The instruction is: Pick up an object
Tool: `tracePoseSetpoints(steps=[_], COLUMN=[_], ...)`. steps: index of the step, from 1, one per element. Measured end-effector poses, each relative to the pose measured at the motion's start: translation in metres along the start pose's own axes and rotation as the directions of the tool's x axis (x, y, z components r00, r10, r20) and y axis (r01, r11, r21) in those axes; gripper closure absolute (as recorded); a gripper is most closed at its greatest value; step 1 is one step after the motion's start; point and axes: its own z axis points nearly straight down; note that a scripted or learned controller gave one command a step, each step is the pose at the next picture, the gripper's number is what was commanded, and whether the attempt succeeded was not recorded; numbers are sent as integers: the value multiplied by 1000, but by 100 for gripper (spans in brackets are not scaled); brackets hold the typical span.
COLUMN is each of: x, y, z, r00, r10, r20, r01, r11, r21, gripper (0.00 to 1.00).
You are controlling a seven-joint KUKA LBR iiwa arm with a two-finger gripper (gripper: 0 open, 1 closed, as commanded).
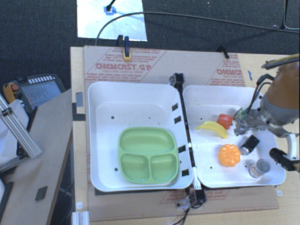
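You are looking down on a pale wooden tabletop (154,62) carrying two shallow white plastic bins side by side. The left bin (108,107) holds a light green plastic divided tray (148,154) with three compartments, lying flat toward the bin's near side.

The right bin (206,102) holds the loose objects. A curved yellow plastic banana (213,128) lies near the middle, with a small red-orange rounded piece (225,120) touching its far right end. Nearer to you sits a bright orange pumpkin-shaped toy (229,155). To its right lie a small black block (249,144), tilted, and a small grey and silver cylindrical object (258,168) close to the bin's near right corner.

The grey arm with its orange band (283,90) comes in from the right, and your claw (243,122) is low over the right bin, just right of the red-orange piece and just beyond the black block. You cannot tell from this angle how wide it stands, and nothing can be seen gripped in it.
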Motion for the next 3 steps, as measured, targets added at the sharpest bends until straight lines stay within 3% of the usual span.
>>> tracePoseSetpoints(steps=[2, 3], x=[0, 61], y=[0, 0], z=[-108, -96], r00=[1000, 1000], r10=[-4, -10], r20=[0, -4], r01=[4, 10], r11=[1000, 1000], r21=[-3, 4], gripper=[100, 100])
